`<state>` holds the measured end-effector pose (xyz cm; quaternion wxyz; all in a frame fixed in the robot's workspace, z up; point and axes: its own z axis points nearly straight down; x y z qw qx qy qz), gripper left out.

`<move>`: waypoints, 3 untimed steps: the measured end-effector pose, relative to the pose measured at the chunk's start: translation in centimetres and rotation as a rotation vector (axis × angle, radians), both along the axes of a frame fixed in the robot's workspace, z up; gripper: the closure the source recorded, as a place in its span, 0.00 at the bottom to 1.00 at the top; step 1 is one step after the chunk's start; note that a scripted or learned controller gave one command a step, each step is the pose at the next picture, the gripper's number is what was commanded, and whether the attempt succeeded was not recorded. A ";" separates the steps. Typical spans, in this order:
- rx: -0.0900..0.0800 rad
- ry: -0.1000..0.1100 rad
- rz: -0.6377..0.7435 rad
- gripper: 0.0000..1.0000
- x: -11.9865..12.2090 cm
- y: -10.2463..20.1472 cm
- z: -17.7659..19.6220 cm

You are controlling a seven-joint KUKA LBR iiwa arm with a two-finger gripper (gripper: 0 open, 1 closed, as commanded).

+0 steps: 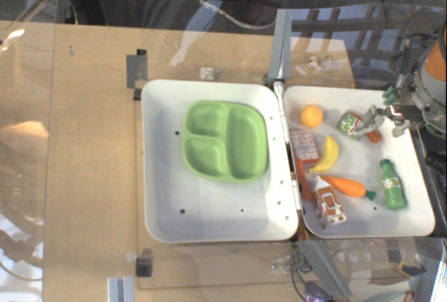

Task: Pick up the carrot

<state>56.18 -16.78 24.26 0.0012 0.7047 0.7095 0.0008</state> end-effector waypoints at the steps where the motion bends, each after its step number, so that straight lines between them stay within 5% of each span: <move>1: -0.002 -0.006 0.266 0.00 -2.5 1.3 -14.5; 2: -0.017 -0.027 0.563 0.00 -6.4 -1.1 -14.7; 3: -0.010 -0.029 -0.070 0.00 -5.2 1.6 -14.8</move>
